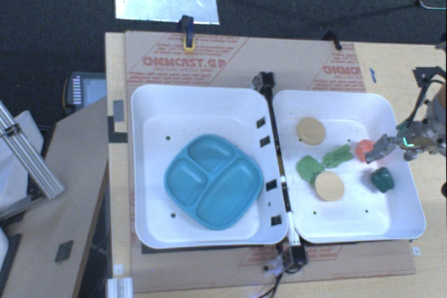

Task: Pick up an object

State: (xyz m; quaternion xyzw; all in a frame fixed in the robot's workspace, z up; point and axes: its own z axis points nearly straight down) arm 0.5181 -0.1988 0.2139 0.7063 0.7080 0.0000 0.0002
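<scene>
Reaching in from the right edge, my gripper (380, 149) hangs over the right shallow white bin (335, 227), its dark fingers just beside a small orange-red rounded piece (364, 148); whether they are parted or closed I cannot tell, and nothing shows between them.

Contents of that bin:
- one tan flat disc (311, 130), upper left;
- a second tan flat disc (329, 186), lower, touching a green leafy-shaped piece (309, 168);
- one green elongated piece (338, 155), lying aslant between the discs, near the orange-red piece;
- one dark green rounded piece (382, 181), below my gripper, apart from the rest.

Left shallow white bin (150, 122): one blue plastic plate with three compartments (212, 181), set cornerwise near the middle.
</scene>
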